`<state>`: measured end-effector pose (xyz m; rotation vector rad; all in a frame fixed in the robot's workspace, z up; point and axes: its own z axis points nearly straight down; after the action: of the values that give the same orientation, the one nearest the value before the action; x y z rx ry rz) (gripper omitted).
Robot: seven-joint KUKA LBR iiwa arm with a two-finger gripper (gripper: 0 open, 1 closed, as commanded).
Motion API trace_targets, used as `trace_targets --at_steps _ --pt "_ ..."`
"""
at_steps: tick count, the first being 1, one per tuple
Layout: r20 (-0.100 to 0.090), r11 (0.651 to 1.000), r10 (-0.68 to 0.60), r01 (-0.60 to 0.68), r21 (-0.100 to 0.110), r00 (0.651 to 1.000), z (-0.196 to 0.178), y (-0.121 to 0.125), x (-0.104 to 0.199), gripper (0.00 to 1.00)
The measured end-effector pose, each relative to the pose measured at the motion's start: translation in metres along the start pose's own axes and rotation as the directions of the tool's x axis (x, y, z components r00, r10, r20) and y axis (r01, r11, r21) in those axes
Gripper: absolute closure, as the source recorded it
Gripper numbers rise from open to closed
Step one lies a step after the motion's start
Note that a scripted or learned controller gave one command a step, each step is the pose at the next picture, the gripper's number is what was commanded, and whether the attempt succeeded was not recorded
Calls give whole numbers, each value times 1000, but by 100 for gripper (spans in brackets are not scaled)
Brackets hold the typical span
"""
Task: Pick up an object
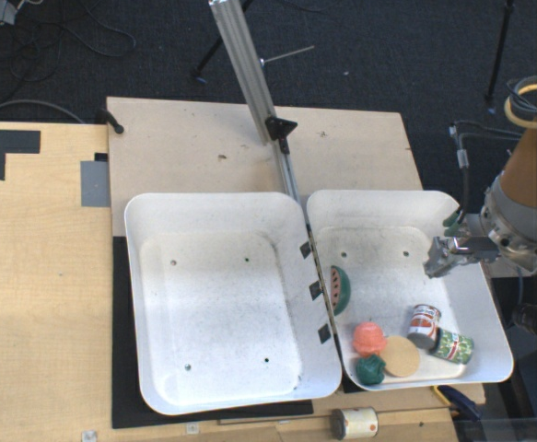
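The right bin (379,215) holds a watermelon slice (339,289) by its left wall. Along its front lie an orange-red ball (368,337), a dark green ball (371,369), a tan disc (402,356), a red and white can (424,323) and a green can (452,346). My gripper (441,258) hangs over the right bin's right side, above and behind the two cans. Nothing shows between its fingers.
The left bin (215,297) sits beside the right one, with small black clips (315,289) along the shared wall. A slanted metal rail (250,72) rises behind the bins. A small cylinder (355,423) lies on the bench in front of the right bin.
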<state>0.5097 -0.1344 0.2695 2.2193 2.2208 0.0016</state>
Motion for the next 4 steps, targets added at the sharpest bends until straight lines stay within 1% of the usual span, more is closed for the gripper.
trace_targets --at_steps 1,2,4 --pt "-3 1000 -4 4 4 1000 1 16 54 100" --pt "-2 1000 -3 3 4 1000 1 36 100 100" --pt "-1 1000 -3 3 5 1000 22 84 175 100"
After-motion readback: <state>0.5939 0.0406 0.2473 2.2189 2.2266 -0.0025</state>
